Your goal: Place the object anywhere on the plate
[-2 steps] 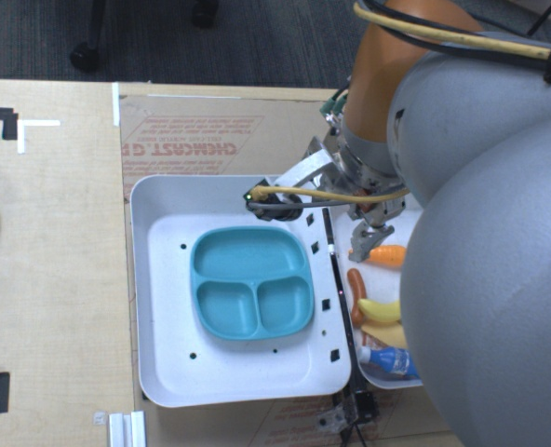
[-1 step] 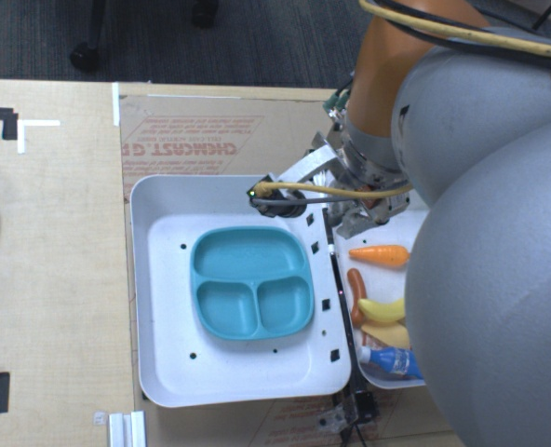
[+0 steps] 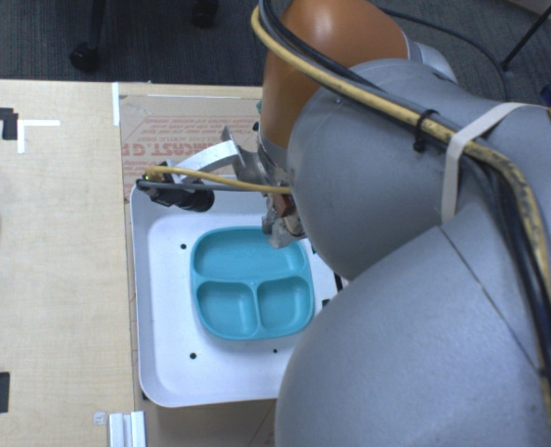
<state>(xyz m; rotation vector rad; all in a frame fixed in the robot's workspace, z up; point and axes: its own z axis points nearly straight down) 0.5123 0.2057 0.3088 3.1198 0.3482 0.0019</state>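
Note:
A blue plate (image 3: 252,291) with three compartments lies in the white bin (image 3: 164,343), roughly in its middle. My gripper (image 3: 280,226) hangs over the plate's far right rim, above the large compartment, and the grey arm covers most of it. A small brownish patch (image 3: 290,214) shows at the gripper's tip. I cannot tell whether it is an object or part of the tool. The arm hides the bin's right side.
A black fitting (image 3: 176,194) on a yellow cable (image 3: 220,181) sticks out left over the bin's far edge. Brown cardboard with red print (image 3: 187,128) lies behind the bin. A wooden bench top (image 3: 52,250) spreads to the left.

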